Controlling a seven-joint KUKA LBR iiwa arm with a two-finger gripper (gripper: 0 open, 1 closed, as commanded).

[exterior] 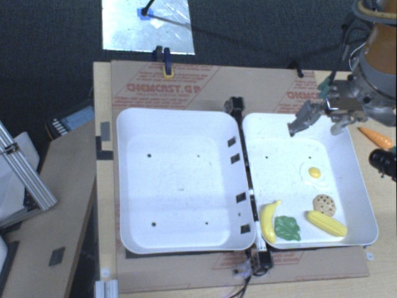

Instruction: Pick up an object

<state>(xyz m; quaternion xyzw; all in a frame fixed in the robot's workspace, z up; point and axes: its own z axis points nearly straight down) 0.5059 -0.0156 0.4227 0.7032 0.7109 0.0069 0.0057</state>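
Camera view looks down on a right-hand shallow white plastic bin (347, 160) that holds five small toy foods, all gathered toward its near end. A fried egg with a round yellow yolk (314, 173) lies by itself past the middle of the bin. Nearer the front edge sits a round tan cookie with dark specks (324, 203), and just beside it a yellow corn cob (327, 223) lies at a slant. A curved yellow banana (268, 221) rests against the bin's left wall, touching a crumpled green leafy piece (287, 228) on its right.

Over the far end of this bin hangs the two-finger gripper (317, 118), well apart from all the foods. Its grey fingers (301, 119) are spread and nothing lies between them. Behind it the grey arm with its orange band (379, 48) comes in from the right.

Touching the first bin along a dark hinge strip is the left-hand white bin (133, 166). Both rest on a brown cardboard sheet with red lettering (186, 82). An orange carrot-shaped piece (376, 137) lies outside the right bin.
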